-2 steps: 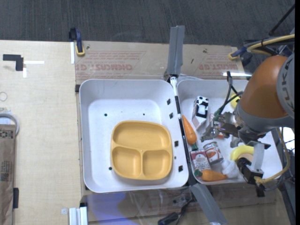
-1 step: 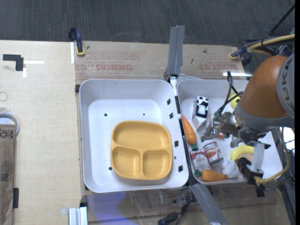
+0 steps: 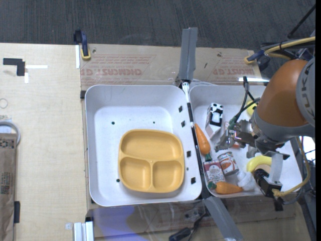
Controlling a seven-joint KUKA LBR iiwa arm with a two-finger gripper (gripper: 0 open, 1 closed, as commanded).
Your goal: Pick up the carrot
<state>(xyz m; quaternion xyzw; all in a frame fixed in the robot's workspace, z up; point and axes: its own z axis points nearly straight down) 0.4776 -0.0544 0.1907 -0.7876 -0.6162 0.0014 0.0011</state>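
carrot (image 3: pixel 202 139) in right bin (image 3: pixel 235 90) | wooden bench (image 3: pixel 40 134) | dark carpet (image 3: pixel 125 9)

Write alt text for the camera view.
The end effector hovers in the right bin, beside a carrot leaning on the divider. A second carrot lies near cans; the left bin holds a yellow tray.

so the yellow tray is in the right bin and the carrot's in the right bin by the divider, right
Not quite. The camera view shows the yellow tray in the left bin, not the right one. The rest stands: the carrot lies in the right bin, close to the divider between the two bins.
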